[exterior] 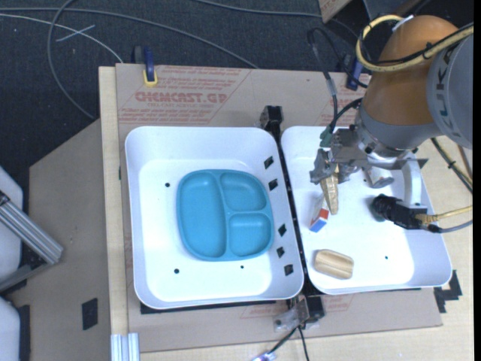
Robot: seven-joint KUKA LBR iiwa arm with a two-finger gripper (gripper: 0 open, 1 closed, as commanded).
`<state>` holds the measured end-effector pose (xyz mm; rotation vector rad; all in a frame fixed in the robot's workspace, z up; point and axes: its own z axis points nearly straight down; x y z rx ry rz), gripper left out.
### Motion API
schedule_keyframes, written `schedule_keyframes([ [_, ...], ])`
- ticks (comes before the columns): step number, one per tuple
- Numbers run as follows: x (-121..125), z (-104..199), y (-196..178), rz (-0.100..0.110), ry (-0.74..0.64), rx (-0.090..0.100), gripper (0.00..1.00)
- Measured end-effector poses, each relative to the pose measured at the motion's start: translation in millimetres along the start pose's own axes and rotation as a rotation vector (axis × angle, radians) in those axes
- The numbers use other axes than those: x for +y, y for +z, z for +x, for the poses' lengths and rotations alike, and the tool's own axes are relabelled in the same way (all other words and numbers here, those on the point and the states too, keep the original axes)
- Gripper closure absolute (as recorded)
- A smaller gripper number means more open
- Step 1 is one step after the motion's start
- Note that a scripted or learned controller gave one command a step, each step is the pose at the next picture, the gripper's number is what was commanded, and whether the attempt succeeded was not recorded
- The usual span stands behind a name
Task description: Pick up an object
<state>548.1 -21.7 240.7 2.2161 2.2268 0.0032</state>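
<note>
pincer (329,177) sits low over the right bin (406,271), upper-left part of it. Open or closed: can't tell from this angle, the wrist covers it. Likely target is the tan stick (331,198), directly at 6 o'clock from the pincer, top end right at the tip, lying slightly off vertical. Whether it's actually gripped or just lying under the tip, can't tell, so not calling it held. Small red-and-blue block (319,220) at 7 o'clock, just beside the stick's lower end, may be touching. Rounded wooden block (333,263) further out at 6 o'clock, near the bin's front rim, well apart from the other two. To do this step well, my read: close across the stick's narrow width, near its upper half so the small block isn't dragged along, then lift straight up and confirm the stick leaves the floor before traversing. Risk is a thin part twisting out of a skewed grip. Left bin (150,201) at 9 o'clock holds a blue divided plate (224,214), three compartments. Count: 2 bins on the worktop (105,224), 1 plate, 3 loose parts in the right bin (1 stick, 1 small block, 1 rounded block).
</note>
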Motion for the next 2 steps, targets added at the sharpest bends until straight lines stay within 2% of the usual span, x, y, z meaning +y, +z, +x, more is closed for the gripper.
schedule_keyframes([
  [2,-0.2,86.1,11.3,0.004,0.005,-0.001,1.00],
])
